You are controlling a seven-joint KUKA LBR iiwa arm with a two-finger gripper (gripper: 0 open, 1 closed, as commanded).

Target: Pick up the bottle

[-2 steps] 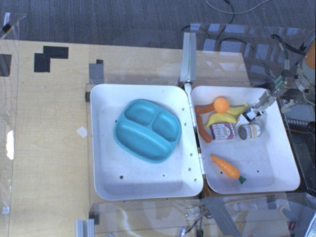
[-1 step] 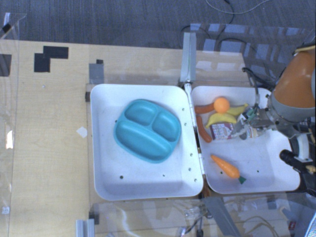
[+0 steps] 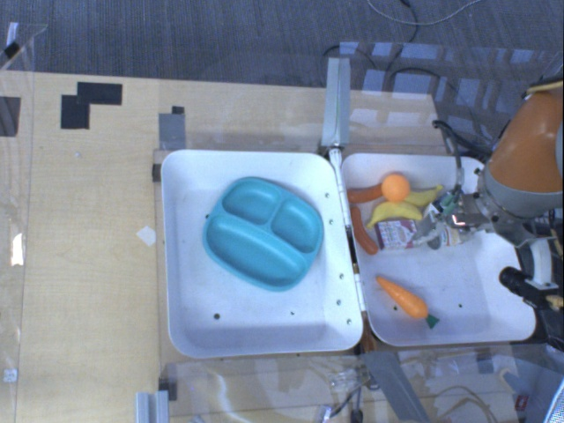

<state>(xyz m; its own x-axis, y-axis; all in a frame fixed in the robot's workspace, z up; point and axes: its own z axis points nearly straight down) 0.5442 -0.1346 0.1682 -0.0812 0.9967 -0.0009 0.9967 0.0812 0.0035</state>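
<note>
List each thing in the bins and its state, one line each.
Blue plate: right way up, left bin.
Carrot: flat, apart from the pile.
Orange ball: resting on the banana.
Bottle: on its side.
Gripper: low beside the bottle.

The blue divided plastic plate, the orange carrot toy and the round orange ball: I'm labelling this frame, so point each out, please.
Blue divided plastic plate (image 3: 263, 233), camera view, centre ridge.
Orange carrot toy (image 3: 403, 297), camera view, mid-body.
Round orange ball (image 3: 396, 187), camera view, top surface.

Smooth glossy plastic divided plate (image 3: 263, 233); pale matt wood bench (image 3: 84, 236)
</note>
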